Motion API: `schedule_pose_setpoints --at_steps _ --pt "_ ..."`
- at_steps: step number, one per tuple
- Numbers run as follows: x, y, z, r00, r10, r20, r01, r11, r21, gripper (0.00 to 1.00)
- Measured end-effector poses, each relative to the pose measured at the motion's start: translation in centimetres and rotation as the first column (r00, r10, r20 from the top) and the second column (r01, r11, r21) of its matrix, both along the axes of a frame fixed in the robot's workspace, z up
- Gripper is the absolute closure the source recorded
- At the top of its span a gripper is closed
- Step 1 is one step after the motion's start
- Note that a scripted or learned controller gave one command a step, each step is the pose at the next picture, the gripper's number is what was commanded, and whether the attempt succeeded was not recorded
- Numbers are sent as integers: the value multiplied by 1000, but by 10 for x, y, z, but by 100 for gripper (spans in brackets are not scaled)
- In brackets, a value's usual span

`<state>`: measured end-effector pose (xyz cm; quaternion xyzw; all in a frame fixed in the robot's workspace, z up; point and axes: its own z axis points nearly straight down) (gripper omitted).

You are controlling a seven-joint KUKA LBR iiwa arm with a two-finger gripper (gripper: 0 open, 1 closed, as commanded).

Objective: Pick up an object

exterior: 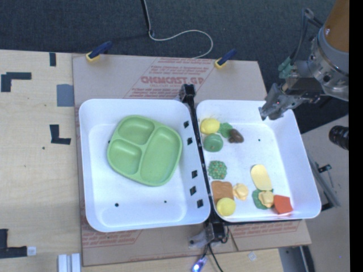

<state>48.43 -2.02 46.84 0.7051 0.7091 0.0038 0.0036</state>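
The right bin (286, 152) holds several small toy foods along its left and front: a yellow ball (209, 126), a green round piece (213, 143), a dark brown piece (235, 135), a green bumpy piece (217, 169), an orange-brown block (221, 188), a yellow ball (226, 207), a yellow oval (261, 177) and a red block (282, 204). My gripper (273, 109) hangs over the bin's back right corner, above and apart from the foods. Nothing shows between its fingers.
The left bin (93, 152) holds a green divided plate (145, 149). A black clip strip (194, 152) joins the two bins. Both sit on a cardboard sheet (164, 78) clamped at the back. A white cable (170, 35) loops behind.
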Motion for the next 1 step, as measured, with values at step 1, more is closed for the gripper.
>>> schedule_pose_setpoints --at_steps 1 --pt "-1 60 -28 1000 2 -14 -2 1000 0 100"
